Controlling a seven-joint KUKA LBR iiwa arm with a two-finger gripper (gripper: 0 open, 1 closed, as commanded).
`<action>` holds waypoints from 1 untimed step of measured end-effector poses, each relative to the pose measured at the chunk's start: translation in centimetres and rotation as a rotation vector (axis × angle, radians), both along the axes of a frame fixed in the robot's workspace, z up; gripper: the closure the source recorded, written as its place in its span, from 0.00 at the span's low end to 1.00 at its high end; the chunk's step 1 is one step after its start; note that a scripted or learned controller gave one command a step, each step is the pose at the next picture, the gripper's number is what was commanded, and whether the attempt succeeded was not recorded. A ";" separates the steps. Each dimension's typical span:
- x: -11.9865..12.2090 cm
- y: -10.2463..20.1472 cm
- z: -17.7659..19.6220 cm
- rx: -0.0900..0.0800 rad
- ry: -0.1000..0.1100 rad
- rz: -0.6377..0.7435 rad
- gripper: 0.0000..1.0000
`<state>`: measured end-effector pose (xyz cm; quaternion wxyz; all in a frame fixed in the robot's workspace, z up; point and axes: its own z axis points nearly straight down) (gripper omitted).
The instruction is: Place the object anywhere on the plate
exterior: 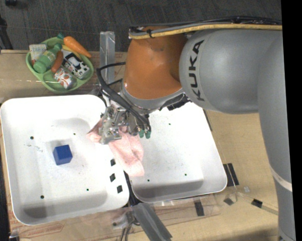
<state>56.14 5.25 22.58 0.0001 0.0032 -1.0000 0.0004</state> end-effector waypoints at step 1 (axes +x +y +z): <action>1.9 4.2 0.0 0.000 -0.001 0.002 1.00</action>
